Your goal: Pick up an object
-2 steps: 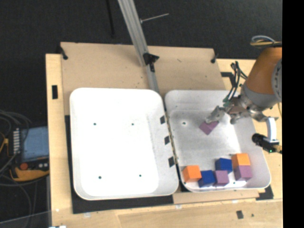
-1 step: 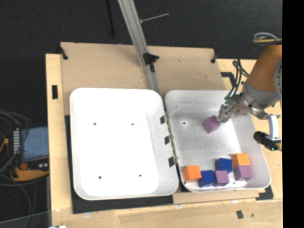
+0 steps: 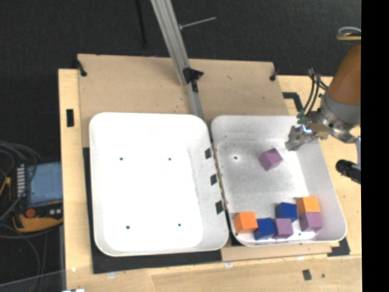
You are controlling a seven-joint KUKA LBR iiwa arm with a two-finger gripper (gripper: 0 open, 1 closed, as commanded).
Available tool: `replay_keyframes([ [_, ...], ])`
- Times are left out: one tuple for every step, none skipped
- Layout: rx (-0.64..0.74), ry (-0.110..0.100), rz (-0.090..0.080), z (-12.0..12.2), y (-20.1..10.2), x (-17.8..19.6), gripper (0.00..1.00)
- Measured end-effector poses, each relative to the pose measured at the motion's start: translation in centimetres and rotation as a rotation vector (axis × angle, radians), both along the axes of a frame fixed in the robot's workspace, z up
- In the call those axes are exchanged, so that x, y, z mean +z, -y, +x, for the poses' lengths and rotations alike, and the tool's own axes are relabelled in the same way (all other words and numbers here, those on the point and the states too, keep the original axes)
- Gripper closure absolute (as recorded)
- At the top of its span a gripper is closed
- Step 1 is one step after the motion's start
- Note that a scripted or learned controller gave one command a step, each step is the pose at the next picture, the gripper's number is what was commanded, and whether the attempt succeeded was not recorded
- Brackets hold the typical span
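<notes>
In the right bin (image 3: 243, 132) a purple block (image 3: 270, 159) lies alone near the middle. Along the bin's front edge sit an orange block (image 3: 245, 221), a blue block (image 3: 265, 229), a purple block (image 3: 284, 227), a blue block (image 3: 286, 211), an orange block (image 3: 308, 205) and a purple block (image 3: 312, 220). My gripper (image 3: 296, 139) hangs over the bin's back right part, up and to the right of the lone purple block and apart from it. Nothing shows between its fingers.
The left bin (image 3: 152, 181) stands beside the right one. A grey metal pole (image 3: 173, 38) slants down from the top to the bins' back edge. Cables and a blue box (image 3: 45, 184) lie off the bench at the left.
</notes>
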State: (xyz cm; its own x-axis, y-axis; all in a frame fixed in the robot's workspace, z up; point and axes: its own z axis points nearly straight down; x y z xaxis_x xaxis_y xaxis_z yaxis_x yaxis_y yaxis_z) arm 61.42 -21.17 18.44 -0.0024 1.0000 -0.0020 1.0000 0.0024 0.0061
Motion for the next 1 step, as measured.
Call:
replay_keyframes([
  [0.001,0.001,-0.001,0.12,0.18,4.97,1.0],
])
